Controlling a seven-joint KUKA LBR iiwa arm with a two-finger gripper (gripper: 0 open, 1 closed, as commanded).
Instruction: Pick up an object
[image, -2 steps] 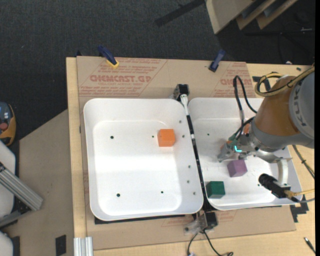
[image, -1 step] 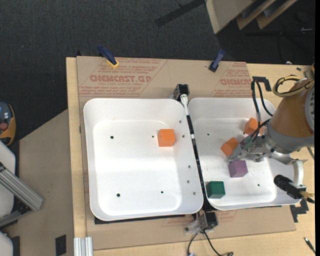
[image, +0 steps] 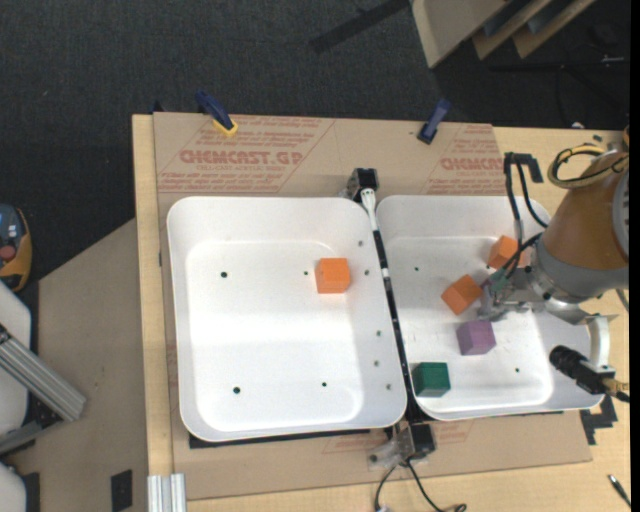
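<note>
My gripper (image: 497, 298) hangs low in the right bin (image: 440, 225), reaching in from the right. An orange block (image: 461, 294) lies just to its left, touching or nearly touching it. Just below the gripper lies a purple cube (image: 476, 337). A second orange block (image: 503, 252) sits just behind the gripper, partly hidden by the arm. A green cube (image: 432, 378) rests near the right bin's front left corner. In the left bin (image: 200, 330) an orange cube (image: 333, 275) lies alone near the upper right.
The grey arm with its orange band (image: 590, 225) covers the right bin's right side. A black cable (image: 515, 195) loops over the bin's back right. Blue clamps (image: 217, 112) (image: 434, 120) hold the cardboard's far edge.
</note>
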